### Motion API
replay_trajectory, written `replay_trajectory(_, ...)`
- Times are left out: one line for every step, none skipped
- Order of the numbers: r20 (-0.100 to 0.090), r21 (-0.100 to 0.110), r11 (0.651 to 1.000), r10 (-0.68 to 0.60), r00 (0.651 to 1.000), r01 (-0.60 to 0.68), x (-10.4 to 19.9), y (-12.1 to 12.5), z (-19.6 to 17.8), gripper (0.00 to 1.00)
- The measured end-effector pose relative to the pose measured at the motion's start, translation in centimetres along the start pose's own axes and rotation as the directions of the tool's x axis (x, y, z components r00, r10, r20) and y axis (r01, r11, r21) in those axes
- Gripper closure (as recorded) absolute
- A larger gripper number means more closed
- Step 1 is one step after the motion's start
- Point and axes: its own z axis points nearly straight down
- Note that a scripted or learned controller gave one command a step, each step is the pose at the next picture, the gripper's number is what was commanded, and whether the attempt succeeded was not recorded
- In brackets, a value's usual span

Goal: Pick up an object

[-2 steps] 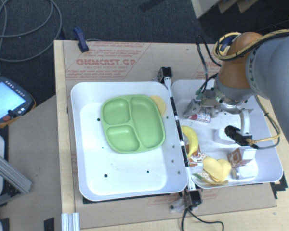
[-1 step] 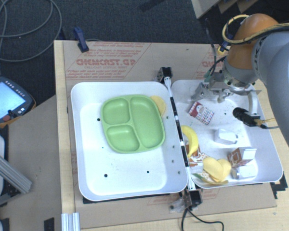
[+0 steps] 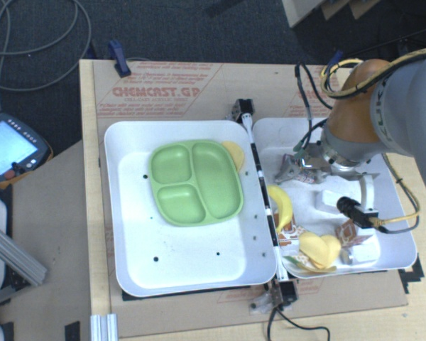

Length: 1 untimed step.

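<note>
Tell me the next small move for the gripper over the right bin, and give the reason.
Probably a short shift toward the banana, then a descent. The gripper sits over the upper part of the right bin with nothing visible between its fingers, while the banana lies just below it against the bin's left wall, apart from the clutter at the near end.

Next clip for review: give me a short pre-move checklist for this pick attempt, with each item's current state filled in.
1. Hand is over the right white bin: ok.
2. Hand open or shut: cannot tell, the metal parts blur together.
3. Something between the hand's tips: cannot tell.
4. Pickable things within the right bin: ok; yellow curved banana by the divider, pale yellow lumpy toy near the front.
5. Green three-compartment plastic tray lies flat in the left white bin, apart from the arm: ok.
</note>
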Motion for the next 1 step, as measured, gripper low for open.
replay_trajectory(0.001, -0.003, 1.0, -0.001, 1.0, 0.001, -1.01, 5.26, -0.09, 0.0)
